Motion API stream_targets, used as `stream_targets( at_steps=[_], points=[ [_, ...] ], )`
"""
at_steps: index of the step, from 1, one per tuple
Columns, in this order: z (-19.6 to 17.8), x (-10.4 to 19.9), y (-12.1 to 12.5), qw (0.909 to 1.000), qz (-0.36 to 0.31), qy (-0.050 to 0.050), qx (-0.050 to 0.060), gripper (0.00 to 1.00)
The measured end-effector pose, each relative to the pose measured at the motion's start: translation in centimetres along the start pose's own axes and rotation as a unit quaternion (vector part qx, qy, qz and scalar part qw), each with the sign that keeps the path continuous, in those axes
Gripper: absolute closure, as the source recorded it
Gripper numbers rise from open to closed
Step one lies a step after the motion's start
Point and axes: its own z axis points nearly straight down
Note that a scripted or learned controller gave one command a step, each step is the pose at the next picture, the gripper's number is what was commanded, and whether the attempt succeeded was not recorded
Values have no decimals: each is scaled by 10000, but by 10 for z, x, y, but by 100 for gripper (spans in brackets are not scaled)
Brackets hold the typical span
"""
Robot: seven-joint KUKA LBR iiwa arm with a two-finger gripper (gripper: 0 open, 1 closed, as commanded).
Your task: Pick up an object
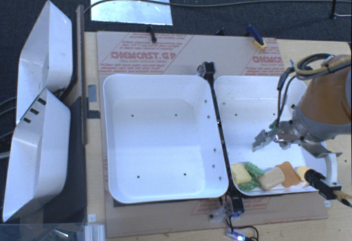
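— While the arm (pixel 322 105) hangs over the right bin (pixel 242 108), is anything picked up?

— No. The pincer (pixel 264 138) looks spread and bare, above bare bin floor. Every object lies along the near wall: a yellow piece (pixel 240 173), a green one (pixel 253 169), a tan block (pixel 270 179), an orange piece (pixel 287 173).

— So what's left?

— I'd judge nearly everything: move toward that cluster, descend, close, lift. The left bin (pixel 159 135) plays no part.

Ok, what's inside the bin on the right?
Along the near wall of the right bin lie a yellow piece, a green piece, a tan block and an orange piece. The arm covers its far right part.
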Motion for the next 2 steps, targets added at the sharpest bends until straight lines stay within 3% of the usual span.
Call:
stream_targets(
  at_steps=[1,2],
  points=[
    [-3,-31,81,10000,35,-10,19,0],
    [-1,-55,106,10000,42,-9,26,0]
  ],
)
